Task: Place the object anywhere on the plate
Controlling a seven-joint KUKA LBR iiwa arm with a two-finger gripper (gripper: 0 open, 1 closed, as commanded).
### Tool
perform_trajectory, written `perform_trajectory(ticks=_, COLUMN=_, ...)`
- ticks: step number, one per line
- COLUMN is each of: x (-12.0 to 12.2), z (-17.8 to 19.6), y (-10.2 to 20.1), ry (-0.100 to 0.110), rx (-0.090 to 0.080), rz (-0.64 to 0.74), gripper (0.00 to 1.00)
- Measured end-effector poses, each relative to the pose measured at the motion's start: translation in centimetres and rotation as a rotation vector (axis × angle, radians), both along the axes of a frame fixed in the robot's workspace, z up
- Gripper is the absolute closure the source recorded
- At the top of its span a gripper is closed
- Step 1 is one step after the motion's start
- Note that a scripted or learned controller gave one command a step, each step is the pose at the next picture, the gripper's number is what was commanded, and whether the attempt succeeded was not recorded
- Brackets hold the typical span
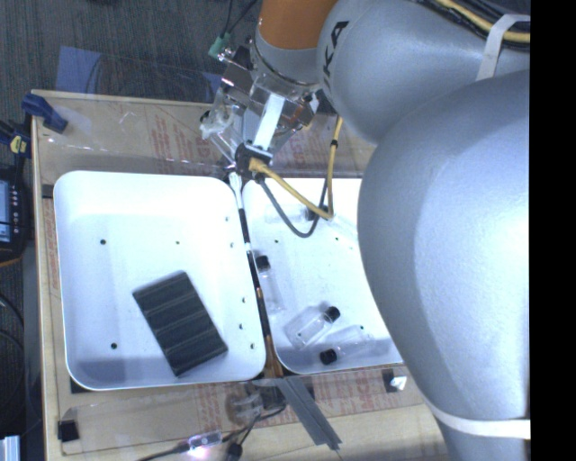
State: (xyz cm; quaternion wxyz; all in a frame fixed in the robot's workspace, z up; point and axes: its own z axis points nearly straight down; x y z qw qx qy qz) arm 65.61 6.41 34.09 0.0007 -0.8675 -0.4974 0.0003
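While the grey arm (450, 180) fills the right of the view, covering much of the right bin (297, 248), its wrist with the orange band (292, 22) hangs over the bench's far edge, above the seam where the two bins meet. The gripper (241, 162) sits at the far end of that seam, just past the bins' back rims; whether it is open or shut, and whether it holds anything, cannot be told, since the wrist hardware hides its tip. A yellow cable (301, 200) loops from the wrist down over the right bin's back part. In the left bin (90, 207) a dark ribbed plate (180, 322) lies flat and askew toward the near right corner, close to the near rim and the inner wall but apart from both; the far and left parts of that bin's floor are open. In the right bin, what floor shows is a narrow strip beside the seam. A small clear bottle with a black cap (311, 324) lies on its side there near the front rim, another black-capped clear piece (337, 351) just nearer the rim, and a small dark-topped item (263, 264) beside the inner wall. All three are well apart from the plate.
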Motion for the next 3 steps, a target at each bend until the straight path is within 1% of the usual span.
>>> perform_trajectory(ticks=1, x=-6.1, z=-16.8, y=8.5, ry=0.008, rx=-0.003, rz=-0.013, gripper=1.00)
perform_trajectory(ticks=2, x=-2.1, z=-24.2, y=7.1, ry=0.005, rx=0.000, rz=-0.330, gripper=1.00)
perform_trajectory(ticks=3, x=-0.2, z=-24.4, y=13.8, ry=-0.009, rx=0.004, rz=-0.546, gripper=1.00)
